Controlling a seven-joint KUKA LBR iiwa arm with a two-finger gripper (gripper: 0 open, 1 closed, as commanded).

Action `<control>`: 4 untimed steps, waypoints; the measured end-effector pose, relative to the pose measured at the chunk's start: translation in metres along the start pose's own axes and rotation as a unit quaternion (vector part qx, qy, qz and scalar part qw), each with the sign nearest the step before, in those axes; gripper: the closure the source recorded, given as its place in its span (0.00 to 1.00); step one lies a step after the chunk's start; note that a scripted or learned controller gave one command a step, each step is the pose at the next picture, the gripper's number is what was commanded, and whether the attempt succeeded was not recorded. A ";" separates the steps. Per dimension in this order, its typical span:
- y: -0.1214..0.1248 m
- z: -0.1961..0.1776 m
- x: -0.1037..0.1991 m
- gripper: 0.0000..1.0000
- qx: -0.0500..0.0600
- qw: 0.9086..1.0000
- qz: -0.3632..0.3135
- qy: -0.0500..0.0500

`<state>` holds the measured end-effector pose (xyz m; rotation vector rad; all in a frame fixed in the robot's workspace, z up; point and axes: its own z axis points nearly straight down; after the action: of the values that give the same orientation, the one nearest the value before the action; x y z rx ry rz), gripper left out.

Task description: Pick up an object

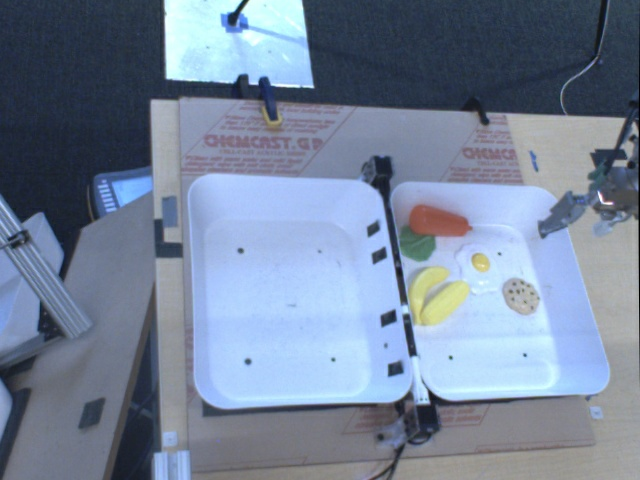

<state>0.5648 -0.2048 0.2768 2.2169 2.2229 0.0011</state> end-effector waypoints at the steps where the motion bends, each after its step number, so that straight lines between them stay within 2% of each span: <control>1: 0.071 0.041 0.104 0.00 -0.002 1.000 -0.006 0.001; 2: 0.106 0.082 0.128 0.00 -0.001 1.000 -0.002 0.000; 3: 0.106 0.069 0.127 1.00 -0.002 1.000 -0.003 0.000; 4: 0.032 0.040 0.074 1.00 0.001 1.000 0.004 0.000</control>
<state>0.5969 -0.1310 0.2366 2.2271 2.2139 -0.0022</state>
